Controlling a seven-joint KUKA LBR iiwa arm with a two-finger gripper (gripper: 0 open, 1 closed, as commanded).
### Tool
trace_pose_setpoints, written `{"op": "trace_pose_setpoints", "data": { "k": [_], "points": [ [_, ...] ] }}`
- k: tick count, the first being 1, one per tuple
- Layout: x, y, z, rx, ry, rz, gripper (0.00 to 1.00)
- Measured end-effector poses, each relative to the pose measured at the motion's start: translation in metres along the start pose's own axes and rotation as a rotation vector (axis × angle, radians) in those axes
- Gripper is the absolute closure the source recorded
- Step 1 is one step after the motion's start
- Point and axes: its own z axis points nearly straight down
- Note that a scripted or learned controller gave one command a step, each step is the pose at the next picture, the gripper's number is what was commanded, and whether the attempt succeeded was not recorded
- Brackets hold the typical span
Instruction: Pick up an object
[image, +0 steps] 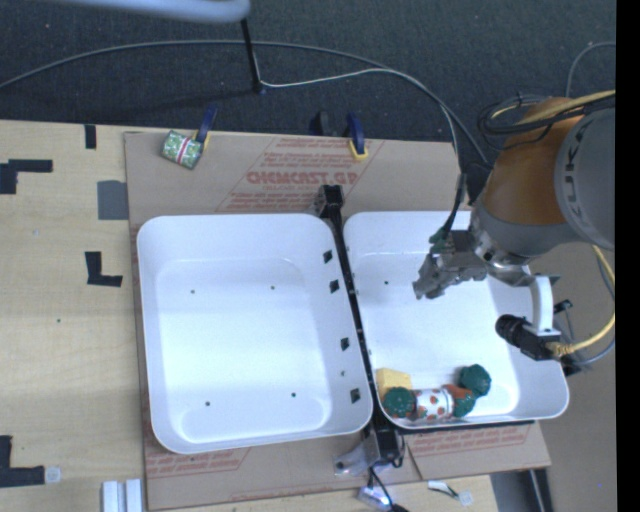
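I am looking at the fingers first. They are hanging over the bare white floor of the right bin, in its upper half. I am seeing nothing between them, so they are holding nothing. They are small and dark from up here, and I cannot tell how far open they are.

Just behind them, toward three o'clock, the grey arm with its orange band is reaching in.

The things to pick are lying toward six o'clock from the fingers, well apart from them, all bunched against the near wall of the right bin. I am seeing a yellow block at the nine o'clock end of the bunch, a green ball touching it, a white and red can lying on its side next, and another green toy at the three o'clock end. They are touching each other in a row.

I am thinking the step now is to get above one thing. To do it well, I would be going for the green toy at the end, because it has some free room on one side. The wall is close, so I would be coming straight down and turning the fingers so neither one bumps the wall or the can.

The left bin is sitting beside it on the tabletop.
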Motion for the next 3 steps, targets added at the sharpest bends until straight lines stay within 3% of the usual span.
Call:
{"op": "trace_pose_setpoints", "data": {
  "k": [3],
  "points": [
    [0.163, -0.021, -0.005, 0.000, 0.000, -0.001, 1.00]
  ]
}}
